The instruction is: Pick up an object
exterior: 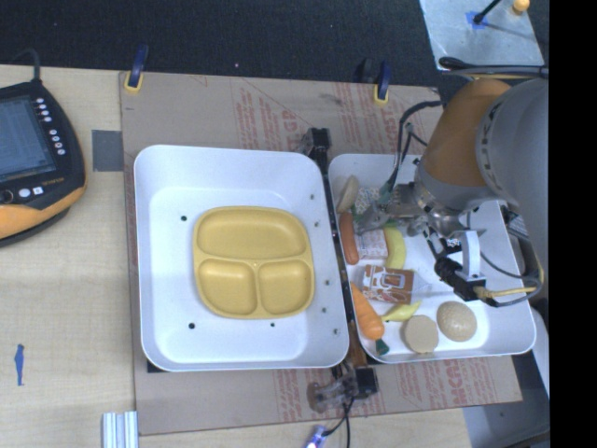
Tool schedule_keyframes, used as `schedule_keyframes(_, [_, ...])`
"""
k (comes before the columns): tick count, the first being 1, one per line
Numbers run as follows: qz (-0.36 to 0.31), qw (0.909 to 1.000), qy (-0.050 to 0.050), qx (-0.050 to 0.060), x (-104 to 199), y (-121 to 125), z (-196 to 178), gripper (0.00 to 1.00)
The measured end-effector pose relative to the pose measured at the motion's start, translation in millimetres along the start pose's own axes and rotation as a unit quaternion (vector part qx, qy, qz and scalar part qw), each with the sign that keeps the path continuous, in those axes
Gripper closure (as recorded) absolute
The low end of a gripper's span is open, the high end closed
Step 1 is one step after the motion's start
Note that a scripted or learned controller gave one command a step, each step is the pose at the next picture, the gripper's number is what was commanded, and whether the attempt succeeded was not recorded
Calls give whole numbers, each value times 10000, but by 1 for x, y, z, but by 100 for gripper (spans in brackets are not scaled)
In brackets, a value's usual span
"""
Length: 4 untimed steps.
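Observation:
The right bin (pixel 508 343) holds several toy foods: a reddish sausage (pixel 348 238), a yellow banana (pixel 396 247), a brown and white box (pixel 387 285), an orange carrot (pixel 370 318), a flat tan disc (pixel 420 333) and a speckled round bun (pixel 456 320). A beige piece (pixel 348 194) lies at the bin's far left corner. The grey arm with its orange band (pixel 462 147) reaches over the bin's far half. My gripper (pixel 380 210) is low at the bin's upper left, just above the banana and beside the sausage. The wrist hides much of it.
The left bin (pixel 159 250) holds a yellow divided plate (pixel 254 259). A teach pendant (pixel 33 161) lies on the bench at far left. Cables (pixel 466 269) trail from the wrist over the right bin. Clamps (pixel 381 80) hold the cardboard's far edge.

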<state>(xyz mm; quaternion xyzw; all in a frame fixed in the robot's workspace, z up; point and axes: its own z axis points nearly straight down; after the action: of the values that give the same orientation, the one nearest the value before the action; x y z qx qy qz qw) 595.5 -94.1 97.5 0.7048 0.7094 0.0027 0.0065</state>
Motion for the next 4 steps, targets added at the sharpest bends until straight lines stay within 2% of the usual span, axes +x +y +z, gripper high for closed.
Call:
schedule_keyframes(1, [4,10000,-26,-6,-4,0,-11,100])
schedule_keyframes(2, [4,10000,-26,-4,-4,0,-11,0])
schedule_keyframes(3, [0,9988,37,482,-11,44,15,0])
schedule_keyframes(4, [10,9988,22,481,-9,43,15,0])
